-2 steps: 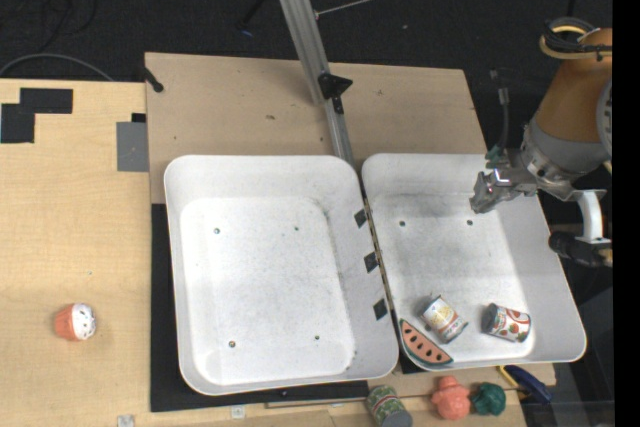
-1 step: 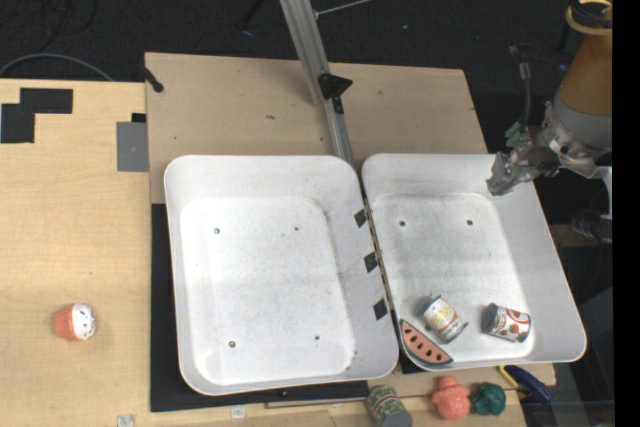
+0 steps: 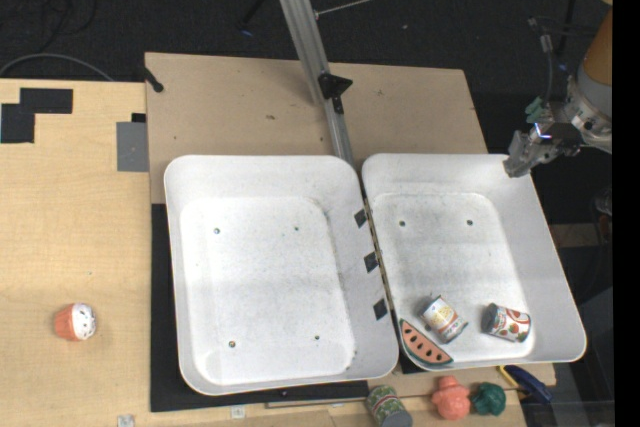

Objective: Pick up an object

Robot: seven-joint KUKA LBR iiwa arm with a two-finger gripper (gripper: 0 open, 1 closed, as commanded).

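In the right bin [image 3: 460, 245], near its front edge, lie a small can with a white and red label [image 3: 441, 316], a second can on its side [image 3: 507, 323] and a watermelon slice [image 3: 424, 343] at the front left corner. My gripper [image 3: 522, 156] hangs above the bin's back right corner, far from these objects. Nothing shows between its fingers.
The left bin [image 3: 265, 265] sits beside the right one. A slanted metal rail [image 3: 312, 45] runs from the back down to the gap between the bins. A red and white ball [image 3: 75, 322] lies on the wooden bench at left. Small toys [image 3: 450, 399] sit in front of the right bin.
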